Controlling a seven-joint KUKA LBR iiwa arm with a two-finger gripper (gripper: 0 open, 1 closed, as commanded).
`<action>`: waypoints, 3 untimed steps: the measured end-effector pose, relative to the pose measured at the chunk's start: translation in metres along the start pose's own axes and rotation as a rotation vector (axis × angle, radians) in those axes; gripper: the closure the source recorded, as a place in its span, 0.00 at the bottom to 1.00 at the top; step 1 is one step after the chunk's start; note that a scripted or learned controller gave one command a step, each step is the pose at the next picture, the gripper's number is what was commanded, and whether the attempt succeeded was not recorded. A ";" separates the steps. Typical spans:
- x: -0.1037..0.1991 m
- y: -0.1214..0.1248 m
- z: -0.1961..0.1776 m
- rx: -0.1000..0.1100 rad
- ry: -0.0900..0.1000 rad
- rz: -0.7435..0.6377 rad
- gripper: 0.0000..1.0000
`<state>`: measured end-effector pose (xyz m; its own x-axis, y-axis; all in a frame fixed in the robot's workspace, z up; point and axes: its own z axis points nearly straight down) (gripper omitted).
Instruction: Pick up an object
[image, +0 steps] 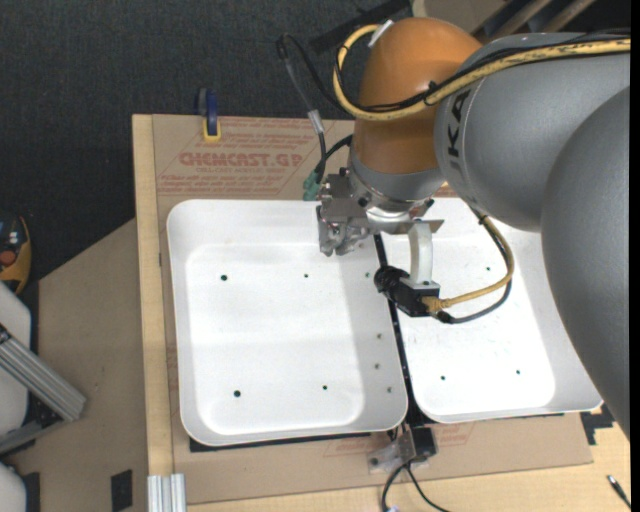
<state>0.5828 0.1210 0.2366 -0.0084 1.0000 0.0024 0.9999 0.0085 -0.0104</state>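
The arm (520, 110), grey with its orange band (410, 60), reached in over the right bin (500, 380) and ended near the back rim of the left bin (270, 330). The gripper (340, 235) hung just over that bin's rear right corner, close to the seam between the two bins. Its state could not be told from this slanted view. No object to pick could be made out in the left bin's white floor.
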 end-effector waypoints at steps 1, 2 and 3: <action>0.101 0.021 -0.065 -0.021 0.002 -0.002 1.00; 0.051 0.013 -0.105 -0.017 -0.002 0.013 1.00; 0.090 0.052 -0.015 0.000 -0.004 0.006 1.00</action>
<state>0.6342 0.2117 0.2508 -0.0030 1.0000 -0.0019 0.9999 0.0029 -0.0105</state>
